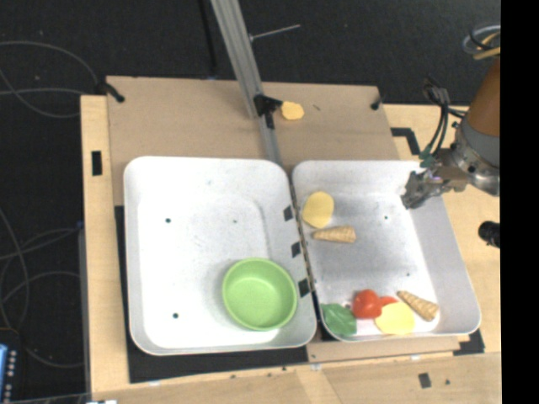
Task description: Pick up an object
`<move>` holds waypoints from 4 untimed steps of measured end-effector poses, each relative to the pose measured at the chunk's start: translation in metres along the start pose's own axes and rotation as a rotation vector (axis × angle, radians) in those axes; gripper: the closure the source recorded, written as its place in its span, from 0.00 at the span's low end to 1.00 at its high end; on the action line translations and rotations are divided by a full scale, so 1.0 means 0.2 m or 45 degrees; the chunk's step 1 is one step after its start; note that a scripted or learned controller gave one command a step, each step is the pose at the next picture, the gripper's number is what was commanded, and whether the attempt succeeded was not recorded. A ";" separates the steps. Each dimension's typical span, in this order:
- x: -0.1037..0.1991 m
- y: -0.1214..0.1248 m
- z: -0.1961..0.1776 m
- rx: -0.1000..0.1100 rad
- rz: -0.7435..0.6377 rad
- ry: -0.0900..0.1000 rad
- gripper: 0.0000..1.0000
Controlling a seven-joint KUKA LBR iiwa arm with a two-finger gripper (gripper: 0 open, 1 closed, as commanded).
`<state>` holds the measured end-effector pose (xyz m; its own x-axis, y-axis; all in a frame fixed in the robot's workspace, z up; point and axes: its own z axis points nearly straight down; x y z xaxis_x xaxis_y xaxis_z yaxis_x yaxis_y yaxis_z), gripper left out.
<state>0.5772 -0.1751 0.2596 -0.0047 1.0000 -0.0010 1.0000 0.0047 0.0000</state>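
The right bin holds several small toys. A pale yellow round piece lies near its left wall, with a tan cone just below it. Along the front wall sit a green piece, a red piece, a yellow piece and a second tan cone. The left bin holds a green bowl. My gripper hangs over the right bin's far right corner, well apart from all the toys, with nothing visible between its fingers.
A small yellow object lies on the bench behind the bins, beside a slanted metal post. Cables run over the dark floor at the left. The bench edge frames both bins.
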 end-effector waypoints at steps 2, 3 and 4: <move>0.50 -0.10 -0.06 -0.002 -0.004 0.004 1.00; 0.70 -0.17 0.01 0.001 0.000 0.001 1.00; 0.96 -0.27 0.04 0.001 -0.002 0.002 1.00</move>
<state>0.5221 0.0159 0.2515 -0.0065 1.0000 0.0006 1.0000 0.0065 -0.0005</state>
